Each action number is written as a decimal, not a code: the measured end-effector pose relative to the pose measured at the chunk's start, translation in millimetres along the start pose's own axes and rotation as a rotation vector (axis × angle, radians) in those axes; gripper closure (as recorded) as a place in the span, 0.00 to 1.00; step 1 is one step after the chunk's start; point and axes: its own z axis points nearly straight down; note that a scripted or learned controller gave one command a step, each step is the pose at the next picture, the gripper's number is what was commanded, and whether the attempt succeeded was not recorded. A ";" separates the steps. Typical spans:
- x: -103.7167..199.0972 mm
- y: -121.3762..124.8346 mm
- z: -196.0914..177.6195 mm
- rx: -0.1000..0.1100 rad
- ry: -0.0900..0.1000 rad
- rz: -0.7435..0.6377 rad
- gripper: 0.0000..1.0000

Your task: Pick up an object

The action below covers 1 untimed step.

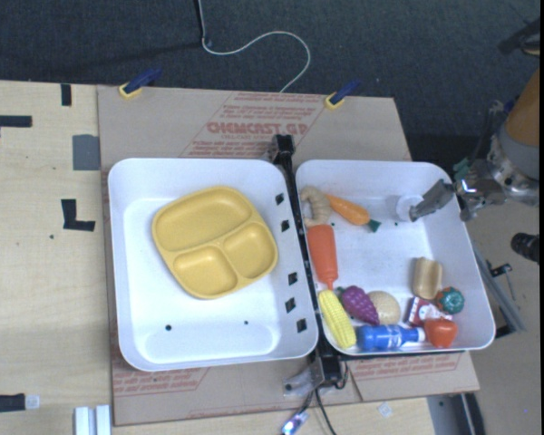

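The right bin holds several toy foods. A small orange carrot and a beige piece lie at its far left, with a long orange piece below them. Along the near edge sit a yellow corn cob, a purple piece, a blue bottle, a red tomato, a tan bread piece and a teal ball. My gripper hangs over the bin's far right corner, next to a small pale object. Nothing shows in its grasp.
The left bin holds a yellow divided plate. Black clips run along the wall between the bins. A white cable loops on the dark cloth behind the cardboard sheet.
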 end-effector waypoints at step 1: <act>0.6 0.4 -10.1 0.000 0.000 -0.001 1.00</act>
